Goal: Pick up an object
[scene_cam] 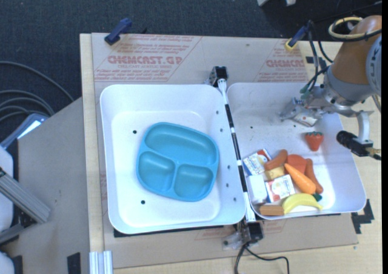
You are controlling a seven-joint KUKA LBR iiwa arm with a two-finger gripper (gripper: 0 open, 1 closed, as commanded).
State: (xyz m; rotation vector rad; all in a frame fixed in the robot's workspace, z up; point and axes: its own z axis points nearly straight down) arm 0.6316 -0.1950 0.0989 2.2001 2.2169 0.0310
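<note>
In right bin, carrot [300, 179] diagonal.

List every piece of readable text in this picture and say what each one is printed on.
"CHEMCAST GP": red print on the brown protective sheet behind the left bin; the last letters are blurry.
The same red print repeats behind the right bin, partly cut off and hard to read.
Small food cartons in the right bin carry printing too small to read.
The blue divided plate bears no text.
</note>
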